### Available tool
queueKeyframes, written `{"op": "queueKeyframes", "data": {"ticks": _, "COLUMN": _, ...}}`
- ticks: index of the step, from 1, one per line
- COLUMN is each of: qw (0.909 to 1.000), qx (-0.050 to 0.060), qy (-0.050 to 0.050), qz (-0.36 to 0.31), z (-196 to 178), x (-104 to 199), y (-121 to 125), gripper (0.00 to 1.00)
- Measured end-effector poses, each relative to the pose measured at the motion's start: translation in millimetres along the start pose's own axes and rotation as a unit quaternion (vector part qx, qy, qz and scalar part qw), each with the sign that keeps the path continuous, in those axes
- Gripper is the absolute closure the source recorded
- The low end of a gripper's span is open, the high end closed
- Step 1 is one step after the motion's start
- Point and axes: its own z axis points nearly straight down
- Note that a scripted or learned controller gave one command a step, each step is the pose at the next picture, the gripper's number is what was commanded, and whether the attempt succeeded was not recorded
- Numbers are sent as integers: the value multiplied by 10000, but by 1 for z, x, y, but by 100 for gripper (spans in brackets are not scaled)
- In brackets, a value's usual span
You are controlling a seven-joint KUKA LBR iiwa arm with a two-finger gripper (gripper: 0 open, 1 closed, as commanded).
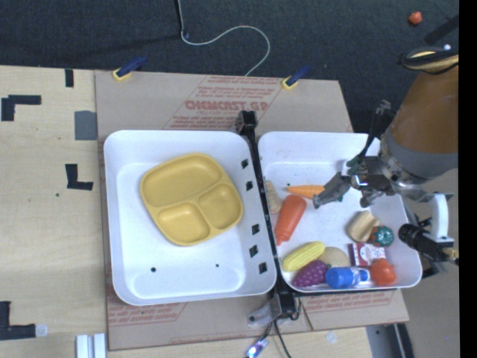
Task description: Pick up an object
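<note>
Camera view looks down on our claw [328, 194], which hangs over the upper middle of the right bin [313, 144]. Its dark fingers are bunched toward the view's left, and we cannot tell from this slant whether they stand wide or narrow; nothing is seen between them. The nearest thing to pick is a small orange carrot [304, 191], lying flat just beside the fingertips on their left, so close that we cannot tell whether it touches them. Just below and left of the claw lies a larger red-orange carrot-like piece [290, 218], tilted, its lower end toward the divider between the bins. Further below the claw sits a yellow corn cob [303, 256], with a purple grape bunch [311, 274] just under it and a blue bottle [343, 277] beside that. Below and to the right of the claw we see a tan bread piece [361, 225], a small green ball [383, 236], a red-and-white carton [367, 254] and a red tomato [384, 273], clustered near the bin's lower right corner. Well apart to the claw's left, the left bin [127, 274] bears a yellow divided plate [191, 198].
</note>
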Motion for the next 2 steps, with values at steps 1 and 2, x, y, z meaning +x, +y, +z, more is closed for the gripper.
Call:
{"op": "queueKeyframes", "data": {"ticks": 1, "qw": 10000, "qx": 6, "qy": 1, "qz": -6, "z": -10, "x": 1, "y": 0, "gripper": 100}}
{"op": "queueKeyframes", "data": {"ticks": 2, "qw": 10000, "qx": 45, "qy": 13, "qz": -16, "z": 77, "x": 41, "y": 7, "gripper": 100}}
